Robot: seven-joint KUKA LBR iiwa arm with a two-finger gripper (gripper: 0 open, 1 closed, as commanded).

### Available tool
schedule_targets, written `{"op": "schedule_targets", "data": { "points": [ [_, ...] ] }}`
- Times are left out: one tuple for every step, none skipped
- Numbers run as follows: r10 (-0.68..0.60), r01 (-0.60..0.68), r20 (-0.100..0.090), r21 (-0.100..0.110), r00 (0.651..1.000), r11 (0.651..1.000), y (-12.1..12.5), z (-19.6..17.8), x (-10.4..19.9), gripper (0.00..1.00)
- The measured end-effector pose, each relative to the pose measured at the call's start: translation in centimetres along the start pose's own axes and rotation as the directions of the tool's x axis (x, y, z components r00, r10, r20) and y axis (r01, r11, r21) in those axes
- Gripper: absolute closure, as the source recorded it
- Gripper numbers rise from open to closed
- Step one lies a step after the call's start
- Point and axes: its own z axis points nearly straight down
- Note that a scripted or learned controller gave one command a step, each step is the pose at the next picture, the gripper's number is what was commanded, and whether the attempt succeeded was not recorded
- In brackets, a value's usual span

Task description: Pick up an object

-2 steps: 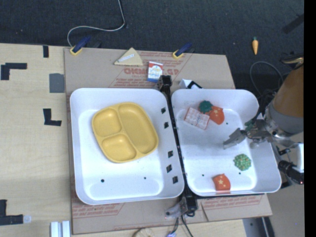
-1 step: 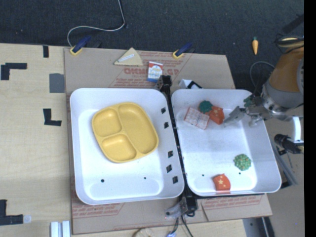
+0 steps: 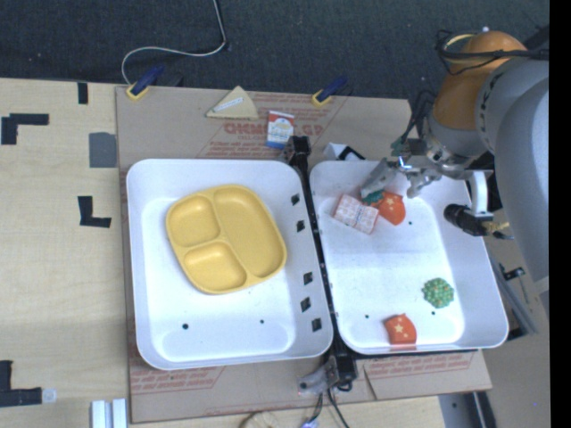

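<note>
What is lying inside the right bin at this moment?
The right bin holds a pinkish block, a red piece, a green ball and another red piece. The tool covers part of the far corner.

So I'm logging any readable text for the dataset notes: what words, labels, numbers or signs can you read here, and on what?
Red print on the cardboard sheet behind the bins: lettering shows, but too blurred to read.
Red print on the cardboard's front edge: too small and blurred to read.
Small red, white and blue carton: a label shows, unreadable.
Nothing here can be quoted with confidence.
</note>
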Motion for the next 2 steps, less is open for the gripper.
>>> {"op": "schedule_targets", "data": {
  "points": [
    [0.0,0.0,0.006,-0.016,1.0,1.0,0.8,3.1,1.4,0.0],
    [-0.001,0.001,0.01,-0.02,1.0,1.0,0.9,2.1,1.3,1.0]
  ]
}}
